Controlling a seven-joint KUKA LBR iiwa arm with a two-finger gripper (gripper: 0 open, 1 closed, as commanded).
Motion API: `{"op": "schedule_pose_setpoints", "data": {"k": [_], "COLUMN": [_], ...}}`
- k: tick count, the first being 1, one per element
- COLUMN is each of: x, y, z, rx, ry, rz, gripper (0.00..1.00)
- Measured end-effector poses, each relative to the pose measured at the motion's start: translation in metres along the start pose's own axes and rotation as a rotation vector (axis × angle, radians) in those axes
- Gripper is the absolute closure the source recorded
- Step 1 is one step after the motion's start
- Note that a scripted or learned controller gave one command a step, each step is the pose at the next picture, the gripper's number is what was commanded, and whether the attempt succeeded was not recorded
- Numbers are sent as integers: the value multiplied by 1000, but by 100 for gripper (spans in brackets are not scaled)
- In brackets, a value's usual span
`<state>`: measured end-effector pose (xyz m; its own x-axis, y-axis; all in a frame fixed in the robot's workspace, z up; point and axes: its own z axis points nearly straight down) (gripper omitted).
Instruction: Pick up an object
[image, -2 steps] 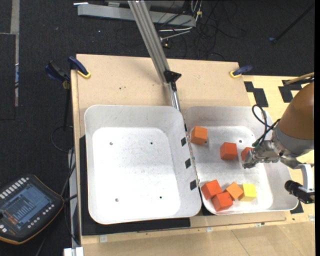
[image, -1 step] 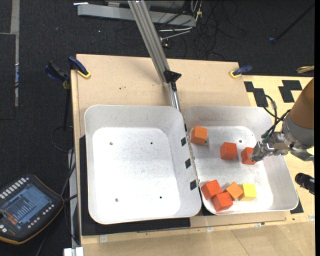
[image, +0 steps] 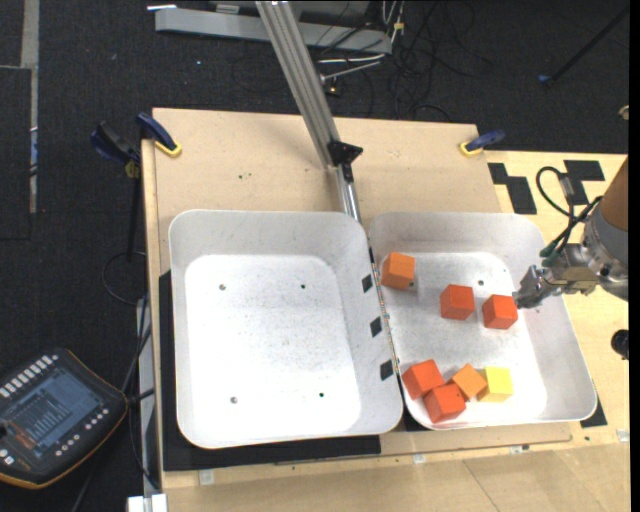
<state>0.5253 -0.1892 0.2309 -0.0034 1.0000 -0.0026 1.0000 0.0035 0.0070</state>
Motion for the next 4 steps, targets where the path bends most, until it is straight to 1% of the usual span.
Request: {"op": "schedule_pose_setpoints", "data": {"k": [1,2,3,4], "x": [0,62,109,156], "y": [2,14,27,24], "z": [-53,-46,-34,-30], "rx": [-1,6,8,8], "ry": [-1,4,4,4], "rz": [0,-5,-4,-4], "gripper": [100,100,100,100]}}
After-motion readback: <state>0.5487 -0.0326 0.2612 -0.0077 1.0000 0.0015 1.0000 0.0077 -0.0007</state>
